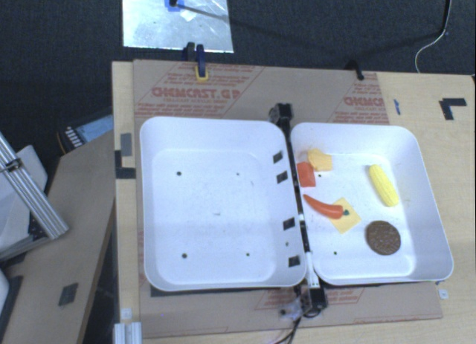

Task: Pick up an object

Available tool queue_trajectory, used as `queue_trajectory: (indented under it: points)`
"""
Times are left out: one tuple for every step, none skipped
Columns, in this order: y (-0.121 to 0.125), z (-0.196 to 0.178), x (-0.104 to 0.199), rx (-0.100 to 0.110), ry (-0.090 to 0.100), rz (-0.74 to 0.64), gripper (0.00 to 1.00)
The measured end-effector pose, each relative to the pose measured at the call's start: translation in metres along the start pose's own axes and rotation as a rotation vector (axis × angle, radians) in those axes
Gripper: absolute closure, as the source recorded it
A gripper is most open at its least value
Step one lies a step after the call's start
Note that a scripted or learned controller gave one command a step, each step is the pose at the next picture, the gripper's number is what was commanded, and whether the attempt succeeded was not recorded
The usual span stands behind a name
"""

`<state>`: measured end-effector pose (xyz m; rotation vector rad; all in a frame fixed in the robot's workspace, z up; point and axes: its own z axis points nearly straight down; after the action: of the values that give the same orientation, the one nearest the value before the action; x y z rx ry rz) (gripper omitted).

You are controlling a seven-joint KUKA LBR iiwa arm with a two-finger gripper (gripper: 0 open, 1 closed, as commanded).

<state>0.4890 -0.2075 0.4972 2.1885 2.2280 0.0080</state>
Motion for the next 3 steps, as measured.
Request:
queue_trajectory:
  points:
    - [0.0,0.0,0.0,0.0,0.0,0.001,0.0]
    - [0.001,-0.012,0.0,-0.004,-0.003,-0.004,1.0]
    - [0.001,-0.011,0.0,-0.004,-0.002,-0.004,0.0]
